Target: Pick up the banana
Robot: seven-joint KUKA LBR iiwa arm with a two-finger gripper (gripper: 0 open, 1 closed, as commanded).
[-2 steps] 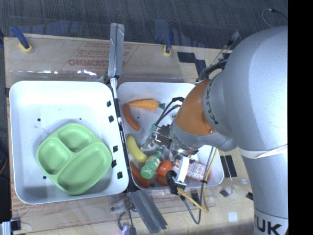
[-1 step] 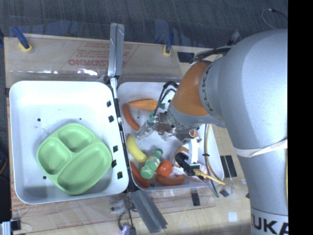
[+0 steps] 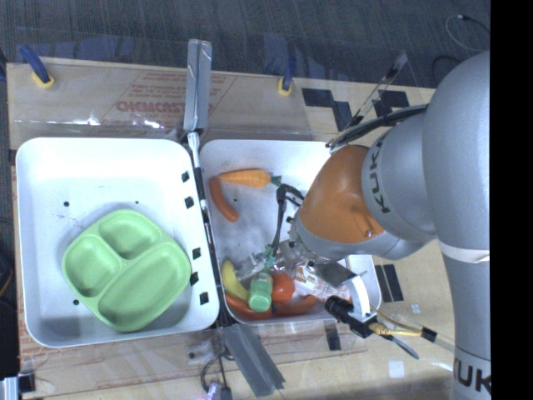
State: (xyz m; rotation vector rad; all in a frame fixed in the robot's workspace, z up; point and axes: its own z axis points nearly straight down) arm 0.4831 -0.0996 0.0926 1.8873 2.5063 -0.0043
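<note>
The banana [image 3: 231, 281] is yellow and lies at the front left corner of the right bin [image 3: 250, 152], partly covered by a green bottle [image 3: 261, 291] and a red tomato [image 3: 282, 288]. The arm's orange wrist [image 3: 337, 202] hangs over the right half of this bin. The gripper [image 3: 279, 259] reaches down just right of the banana, above the green bottle. Nothing can be seen held in it.
An orange carrot [image 3: 243, 177] and a reddish sausage [image 3: 222, 199] lie at the back of the right bin. A red pepper strip [image 3: 250, 309] runs along its front wall. The left bin [image 3: 50, 165] holds a green divided plate [image 3: 127, 268].
</note>
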